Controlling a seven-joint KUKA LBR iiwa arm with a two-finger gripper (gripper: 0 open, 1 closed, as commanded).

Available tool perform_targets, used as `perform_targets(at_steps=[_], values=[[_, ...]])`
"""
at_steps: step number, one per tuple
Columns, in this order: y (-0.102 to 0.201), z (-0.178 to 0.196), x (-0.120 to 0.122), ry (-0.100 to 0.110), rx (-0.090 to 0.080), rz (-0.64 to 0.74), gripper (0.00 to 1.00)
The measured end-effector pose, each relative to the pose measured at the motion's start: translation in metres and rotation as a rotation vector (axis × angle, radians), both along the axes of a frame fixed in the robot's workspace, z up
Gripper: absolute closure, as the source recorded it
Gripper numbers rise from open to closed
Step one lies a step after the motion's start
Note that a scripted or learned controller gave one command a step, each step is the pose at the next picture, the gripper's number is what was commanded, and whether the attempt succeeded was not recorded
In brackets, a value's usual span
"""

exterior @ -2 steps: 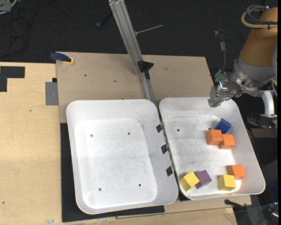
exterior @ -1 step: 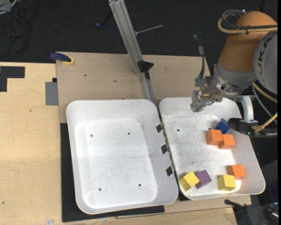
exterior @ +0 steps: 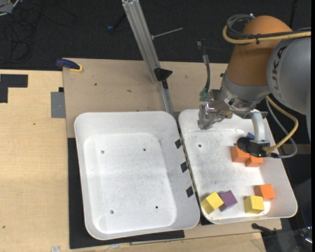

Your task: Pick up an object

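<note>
Leftmost from my remote seat, I see the shallow white plastic left bin [exterior: 89, 140] on the pale wooden surface [exterior: 26, 156]; I take the shallow white plastic right bin [exterior: 210, 156] as my landmark, and the left bin lies just beside its left wall. Behind the landmark's far-left corner a slanted grey aluminium rail [exterior: 144, 41] rises from the surface. Above the landmark's far-left part hangs the tool [exterior: 207, 121], carried by the grey arm with its orange band [exterior: 252, 51]; I cannot tell how its fingers stand. Inside the landmark, near the front wall, a small yellow foam block [exterior: 212, 201] touches a purple foam block [exterior: 228, 198]. Further right along that front wall sit a second yellow block [exterior: 253, 204] and, just behind it, a small orange block [exterior: 265, 191]. Midway along the landmark's right side lies a larger orange block [exterior: 243, 156], with a black cable fitting [exterior: 250, 145] over it.
</note>
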State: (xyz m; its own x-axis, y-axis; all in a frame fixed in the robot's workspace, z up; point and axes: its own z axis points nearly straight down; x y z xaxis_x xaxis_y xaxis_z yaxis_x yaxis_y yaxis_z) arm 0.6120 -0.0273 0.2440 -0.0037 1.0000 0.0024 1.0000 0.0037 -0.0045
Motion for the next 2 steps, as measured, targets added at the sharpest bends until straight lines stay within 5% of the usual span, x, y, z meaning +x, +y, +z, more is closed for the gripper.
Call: perform_targets(at_steps=[2], values=[[0.111, -0.001, 0.001, -0.002, -0.001, 0.001, 1.00]])
